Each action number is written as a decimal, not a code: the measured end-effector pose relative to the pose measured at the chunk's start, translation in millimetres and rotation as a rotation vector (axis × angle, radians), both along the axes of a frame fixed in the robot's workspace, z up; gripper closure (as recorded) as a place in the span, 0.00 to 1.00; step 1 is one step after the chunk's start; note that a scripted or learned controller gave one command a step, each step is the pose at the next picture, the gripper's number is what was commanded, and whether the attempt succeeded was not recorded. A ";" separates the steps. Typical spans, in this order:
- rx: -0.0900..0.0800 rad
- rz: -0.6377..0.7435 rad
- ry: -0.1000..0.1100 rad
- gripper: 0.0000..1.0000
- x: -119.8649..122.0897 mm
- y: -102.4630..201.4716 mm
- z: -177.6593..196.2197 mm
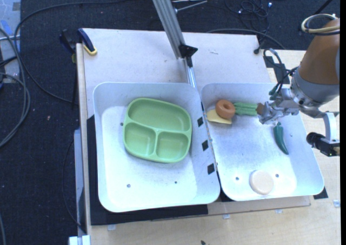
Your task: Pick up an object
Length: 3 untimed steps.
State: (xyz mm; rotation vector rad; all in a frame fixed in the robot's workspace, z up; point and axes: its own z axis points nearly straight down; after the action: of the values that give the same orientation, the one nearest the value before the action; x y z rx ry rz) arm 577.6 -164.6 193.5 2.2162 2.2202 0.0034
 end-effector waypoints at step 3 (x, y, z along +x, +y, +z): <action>0.002 0.003 0.006 1.00 4.0 58.2 59.4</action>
State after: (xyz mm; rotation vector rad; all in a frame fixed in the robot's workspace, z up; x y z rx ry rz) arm 581.7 -106.4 252.9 2.2170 2.2275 -0.0013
